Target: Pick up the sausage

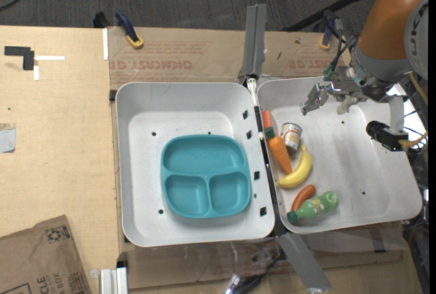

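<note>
The sausage (303,196) is a short red-orange piece lying near the front of the right bin (381,184). It rests against the upper side of a green bottle (313,207). My gripper (332,102) hangs over the back of the right bin, well behind and slightly right of the sausage. Its two grey fingers stand spread apart with nothing between them.
A banana (298,170), a carrot (279,153), a small can (291,136) and a small red piece (267,119) lie along the right bin's left wall. The left bin (136,150) holds a teal divided plate (204,177).
</note>
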`<state>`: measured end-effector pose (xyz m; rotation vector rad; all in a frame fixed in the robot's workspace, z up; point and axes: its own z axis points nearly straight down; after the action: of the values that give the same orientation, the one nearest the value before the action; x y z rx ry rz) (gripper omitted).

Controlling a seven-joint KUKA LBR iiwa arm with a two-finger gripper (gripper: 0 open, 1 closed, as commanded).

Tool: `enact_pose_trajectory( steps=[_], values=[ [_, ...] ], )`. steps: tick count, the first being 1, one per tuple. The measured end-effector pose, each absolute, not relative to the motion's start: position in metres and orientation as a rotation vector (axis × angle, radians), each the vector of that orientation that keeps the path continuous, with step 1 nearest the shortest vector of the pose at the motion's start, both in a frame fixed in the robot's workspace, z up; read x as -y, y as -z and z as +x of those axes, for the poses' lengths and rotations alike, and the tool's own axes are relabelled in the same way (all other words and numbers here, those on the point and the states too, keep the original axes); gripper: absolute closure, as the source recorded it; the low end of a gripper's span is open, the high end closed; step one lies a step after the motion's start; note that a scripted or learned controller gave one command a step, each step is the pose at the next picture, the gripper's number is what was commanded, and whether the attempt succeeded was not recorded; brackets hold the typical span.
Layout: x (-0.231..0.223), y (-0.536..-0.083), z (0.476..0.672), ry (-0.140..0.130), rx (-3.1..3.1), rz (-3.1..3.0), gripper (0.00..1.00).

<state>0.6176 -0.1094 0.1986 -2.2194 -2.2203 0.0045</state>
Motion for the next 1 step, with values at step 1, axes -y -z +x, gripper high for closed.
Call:
enact_pose_trajectory(
  steps=[1],
  values=[
    [0.0565, -0.2089, 0.5515, -0.002, 2.539, -1.848, 0.0]
  ],
)
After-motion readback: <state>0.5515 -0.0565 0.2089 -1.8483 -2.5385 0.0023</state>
